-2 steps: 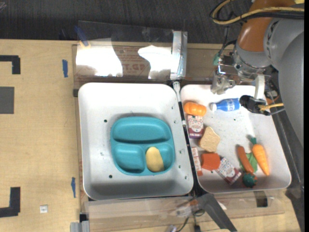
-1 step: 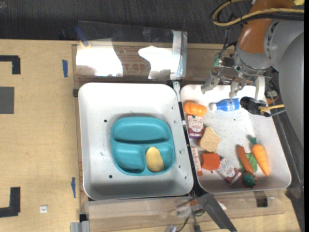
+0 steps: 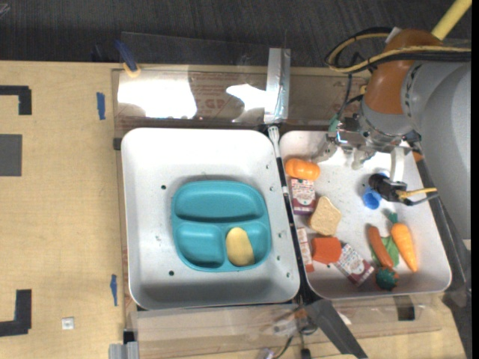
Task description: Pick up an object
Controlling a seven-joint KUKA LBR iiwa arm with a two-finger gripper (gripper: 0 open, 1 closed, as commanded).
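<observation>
Right bin: toy carrot, bread slice, orange pumpkin are contained.
Left bin: teal tray with yellow potato.
Gripper: held over right bin; claw state cannot be told.

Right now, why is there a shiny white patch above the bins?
In the camera view, that is glare: light bounces off the clear panel behind the left bin and washes it white. The teal tray and yellow potato look sharp; the arm's gripper casts a soft shadow.
</observation>
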